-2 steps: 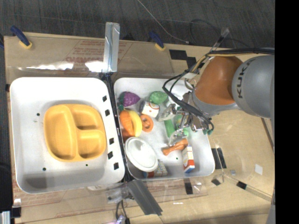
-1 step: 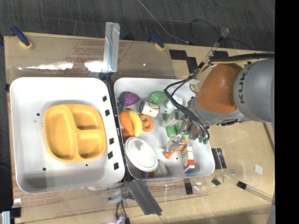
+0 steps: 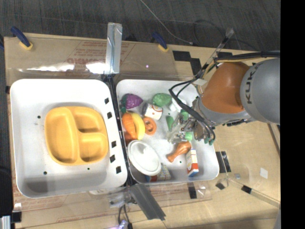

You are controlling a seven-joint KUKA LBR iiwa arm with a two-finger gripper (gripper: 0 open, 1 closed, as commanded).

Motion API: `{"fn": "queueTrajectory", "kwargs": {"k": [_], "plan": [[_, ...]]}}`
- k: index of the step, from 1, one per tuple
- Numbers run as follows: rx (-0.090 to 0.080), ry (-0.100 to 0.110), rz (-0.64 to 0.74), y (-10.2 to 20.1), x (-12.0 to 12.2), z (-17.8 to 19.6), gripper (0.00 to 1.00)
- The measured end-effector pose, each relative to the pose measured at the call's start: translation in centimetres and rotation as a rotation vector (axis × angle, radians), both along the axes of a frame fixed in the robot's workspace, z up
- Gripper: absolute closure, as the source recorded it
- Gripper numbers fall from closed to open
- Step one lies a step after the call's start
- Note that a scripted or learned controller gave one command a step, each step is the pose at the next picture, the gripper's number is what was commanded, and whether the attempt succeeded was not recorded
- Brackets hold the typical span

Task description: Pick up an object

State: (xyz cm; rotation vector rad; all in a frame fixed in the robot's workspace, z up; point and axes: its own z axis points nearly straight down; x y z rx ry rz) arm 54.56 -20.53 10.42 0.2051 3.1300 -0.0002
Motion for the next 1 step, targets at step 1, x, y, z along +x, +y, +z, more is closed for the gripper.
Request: {"fn": "queueTrajectory", "kwargs": {"k": [1], "plan": [[0.0,-0.003,-0.144,2.56,9.6,5.22,1.0]]}}
